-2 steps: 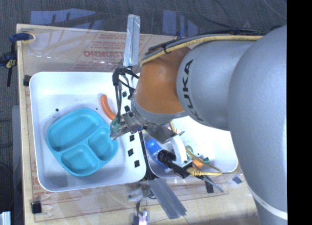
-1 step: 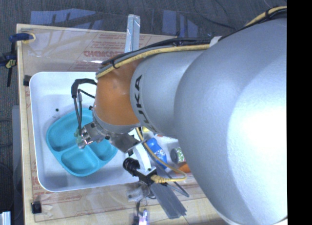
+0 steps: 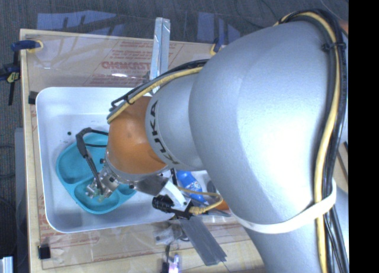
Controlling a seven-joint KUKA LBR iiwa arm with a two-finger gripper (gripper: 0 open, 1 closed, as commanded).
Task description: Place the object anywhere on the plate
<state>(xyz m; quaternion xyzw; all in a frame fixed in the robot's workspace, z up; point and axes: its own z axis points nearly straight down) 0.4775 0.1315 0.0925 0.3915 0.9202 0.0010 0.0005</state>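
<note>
the arm (image 3: 254, 124) comes in from the right and covers most of the scene; its orange band (image 3: 133, 144) sits above the wrist, and the gripper (image 3: 98, 190) hangs low over the blue plate (image 3: 70, 168), at or just above the plate's near part; whether the gripper is open, closed or gripping anything cannot be told from here, the tip being small and blurred against the plate.

the object to be placed cannot be picked out with any certainty; if something is at the tip it is too small to see; a blue thing (image 3: 190, 181) and a bit of orange (image 3: 218, 205) peep out beside the arm's underside, well apart from the plate, and what they are is unclear.

as a judgement: anything that fits such a small gripper is likely light and easily knocked or dropped, so a hold across its middle, not its edge, would be safest; the plate looks like smooth moulded plastic with shallow compartments and a raised rim, so a thing let go there may slide a little but should stay within the rim.

the plate lies in a shallow white bin (image 3: 47, 118) with smooth, bare floor around it; the bin sits on a worktop (image 3: 118, 58); room is tight, the cable (image 3: 86, 147) near the wrist trails over the plate, and the bin's low walls stand near.
</note>
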